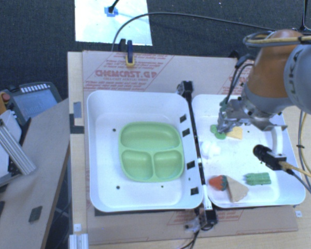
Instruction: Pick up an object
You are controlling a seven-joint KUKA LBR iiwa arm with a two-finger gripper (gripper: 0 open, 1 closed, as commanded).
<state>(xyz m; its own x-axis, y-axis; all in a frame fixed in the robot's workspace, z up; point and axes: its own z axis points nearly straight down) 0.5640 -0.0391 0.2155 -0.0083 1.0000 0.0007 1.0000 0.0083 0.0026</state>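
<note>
A robot gripper (pixel 224 130) hangs low in the right bin (pixel 290 191), over a green piece (pixel 217 133) and yellow piece (pixel 236 134); its grip cannot be made out.

Over at nine o'clock sits a grey handheld control pendant (pixel 35 101) with a dark screen, and just below it a ribbed aluminium rail (pixel 10 145) lies slanted. Up at twelve, a shiny square metal sheet (pixel 112 14) rests on dark carpet, with what looks like a blue-tipped rod (pixel 112 9) touching it.
</note>
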